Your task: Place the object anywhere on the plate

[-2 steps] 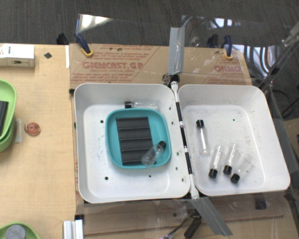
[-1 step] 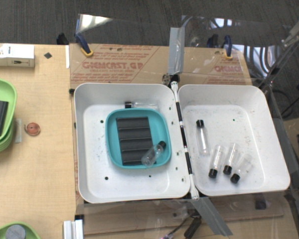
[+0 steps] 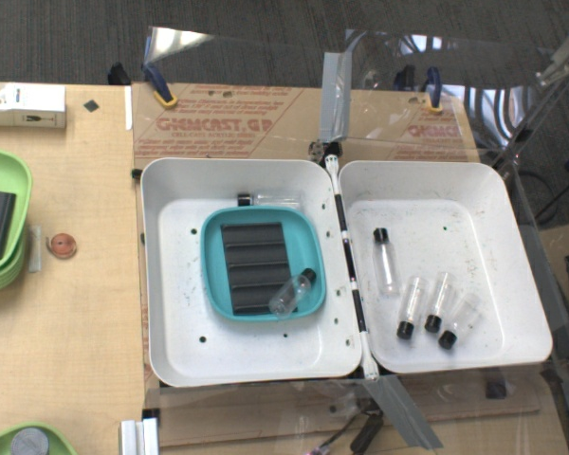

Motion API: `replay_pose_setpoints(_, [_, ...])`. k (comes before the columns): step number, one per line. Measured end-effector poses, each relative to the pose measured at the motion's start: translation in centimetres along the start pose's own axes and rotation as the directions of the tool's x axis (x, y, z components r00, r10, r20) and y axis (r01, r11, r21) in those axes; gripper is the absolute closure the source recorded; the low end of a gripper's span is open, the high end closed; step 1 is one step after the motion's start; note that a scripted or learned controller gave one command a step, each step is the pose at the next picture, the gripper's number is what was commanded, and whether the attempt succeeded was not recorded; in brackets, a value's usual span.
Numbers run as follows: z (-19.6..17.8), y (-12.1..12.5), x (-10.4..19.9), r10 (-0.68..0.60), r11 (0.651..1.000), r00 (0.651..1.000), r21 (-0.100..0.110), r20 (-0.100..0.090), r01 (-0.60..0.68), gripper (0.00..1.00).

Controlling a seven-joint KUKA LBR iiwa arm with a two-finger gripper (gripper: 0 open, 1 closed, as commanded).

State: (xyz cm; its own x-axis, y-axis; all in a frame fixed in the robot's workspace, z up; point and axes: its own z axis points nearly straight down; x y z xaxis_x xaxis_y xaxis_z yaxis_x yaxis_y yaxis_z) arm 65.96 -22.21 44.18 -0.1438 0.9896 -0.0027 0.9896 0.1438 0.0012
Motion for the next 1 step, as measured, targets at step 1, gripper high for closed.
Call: replay_pose_setpoints(1, [0.01,0.0,0.0,0.0,1.0,1.0,0.0,0.0,0.0,0.0])
